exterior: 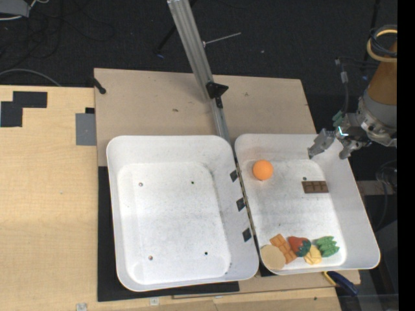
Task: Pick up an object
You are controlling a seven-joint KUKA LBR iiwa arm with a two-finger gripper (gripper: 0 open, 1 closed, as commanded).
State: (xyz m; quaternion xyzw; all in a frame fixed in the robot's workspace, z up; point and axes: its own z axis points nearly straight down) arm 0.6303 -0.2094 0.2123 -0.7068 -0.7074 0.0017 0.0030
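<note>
gripper [334,144] hangs over the far right rim of the right bin [360,218], its two fingers spread apart with nothing between them, one pointing left over the bin floor, the other toward the rim. inside that bin, an orange ball [262,170] lies near the left wall, and a small brown chocolate-like bar [315,186] sits further right, near the gripper but apart from it. a cluster of toy food pieces [300,249] crowds the near edge. left bin [123,173] sits just beside.
</note>
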